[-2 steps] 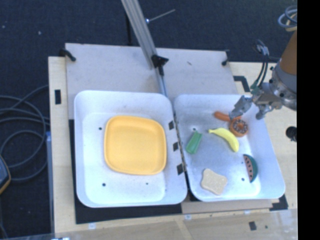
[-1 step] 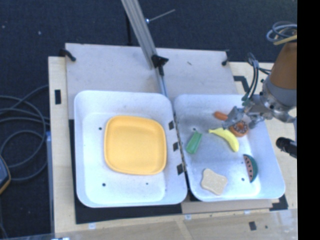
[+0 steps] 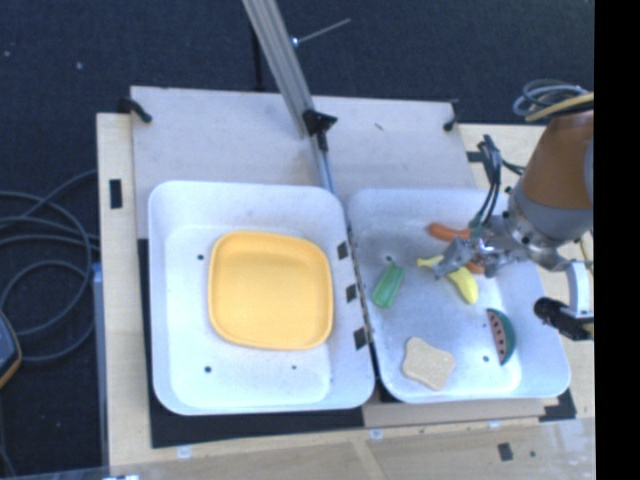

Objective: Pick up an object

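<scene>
The right bin (image 3: 400,218) holds a green pickle-like piece (image 3: 388,285), a yellow banana (image 3: 458,281), an orange carrot (image 3: 446,232), a slice of toast (image 3: 429,363) and a watermelon wedge (image 3: 501,335). My gripper (image 3: 462,258) reaches in from the right and sits low over the banana, just below the carrot. Its tips are right at the banana's upper end.
The left bin (image 3: 180,228) holds a square yellow plate (image 3: 270,289). A metal pole (image 3: 280,53) slants down from the top to the seam between the bins. Cables (image 3: 45,243) lie on the floor at the left.
</scene>
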Tool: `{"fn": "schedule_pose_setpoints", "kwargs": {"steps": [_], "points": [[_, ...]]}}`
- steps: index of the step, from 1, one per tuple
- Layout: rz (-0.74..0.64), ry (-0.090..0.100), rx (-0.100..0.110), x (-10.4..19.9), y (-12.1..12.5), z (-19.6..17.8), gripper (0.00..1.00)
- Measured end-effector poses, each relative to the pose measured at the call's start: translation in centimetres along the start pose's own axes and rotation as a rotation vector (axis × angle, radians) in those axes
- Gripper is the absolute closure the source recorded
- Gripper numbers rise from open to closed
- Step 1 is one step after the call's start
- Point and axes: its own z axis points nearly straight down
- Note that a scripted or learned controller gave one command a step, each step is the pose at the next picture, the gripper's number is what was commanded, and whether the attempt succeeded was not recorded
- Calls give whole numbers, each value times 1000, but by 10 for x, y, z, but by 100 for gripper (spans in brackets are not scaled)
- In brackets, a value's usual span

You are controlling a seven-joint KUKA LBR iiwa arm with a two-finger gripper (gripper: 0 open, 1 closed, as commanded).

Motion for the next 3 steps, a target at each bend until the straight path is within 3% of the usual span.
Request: {"fn": "schedule_pose_setpoints", "kwargs": {"steps": [1, 2, 3], "points": [[-1, -1, -5, 6, 5, 56, 0], [1, -1, -7, 6, 5, 44, 100], [-1, -1, -10, 10, -1, -14, 100]]}}
